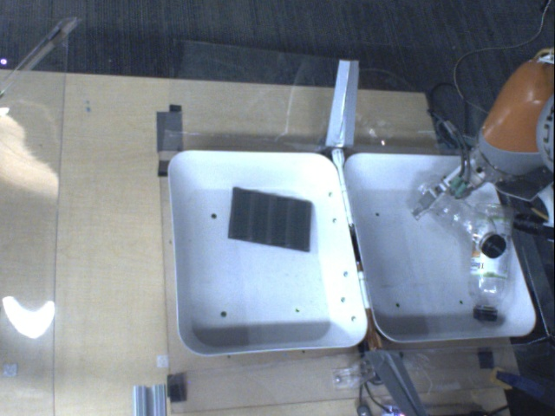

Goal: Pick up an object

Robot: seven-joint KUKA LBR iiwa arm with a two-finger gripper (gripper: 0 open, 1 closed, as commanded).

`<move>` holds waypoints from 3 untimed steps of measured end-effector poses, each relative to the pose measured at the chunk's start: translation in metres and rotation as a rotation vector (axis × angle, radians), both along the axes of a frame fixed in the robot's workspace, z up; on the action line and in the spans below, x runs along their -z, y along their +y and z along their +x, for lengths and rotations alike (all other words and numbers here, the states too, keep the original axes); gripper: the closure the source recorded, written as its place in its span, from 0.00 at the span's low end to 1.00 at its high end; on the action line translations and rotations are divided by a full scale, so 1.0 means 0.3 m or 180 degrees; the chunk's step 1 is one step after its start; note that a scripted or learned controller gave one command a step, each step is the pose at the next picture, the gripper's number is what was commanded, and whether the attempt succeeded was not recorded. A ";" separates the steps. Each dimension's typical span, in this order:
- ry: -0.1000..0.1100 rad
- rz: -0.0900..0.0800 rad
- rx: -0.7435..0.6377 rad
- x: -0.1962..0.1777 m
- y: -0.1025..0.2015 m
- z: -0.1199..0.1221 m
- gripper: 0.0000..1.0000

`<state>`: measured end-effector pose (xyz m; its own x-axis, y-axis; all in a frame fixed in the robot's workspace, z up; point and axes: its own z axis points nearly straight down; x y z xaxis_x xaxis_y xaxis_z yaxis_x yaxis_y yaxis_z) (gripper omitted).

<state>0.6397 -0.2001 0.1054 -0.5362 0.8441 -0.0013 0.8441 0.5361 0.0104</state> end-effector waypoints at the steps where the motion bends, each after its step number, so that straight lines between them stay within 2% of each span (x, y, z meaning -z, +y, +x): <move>1: 0.0079 -0.0011 -0.0252 0.015 0.001 0.095 0.00; 2: 0.0004 -0.0011 -0.0140 -0.051 0.017 -0.050 0.00; 3: 0.0047 0.0010 -0.0325 0.019 -0.007 0.082 0.00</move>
<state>0.6642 -0.2021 0.0998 -0.6193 0.7851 0.0098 0.7851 0.6193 0.0000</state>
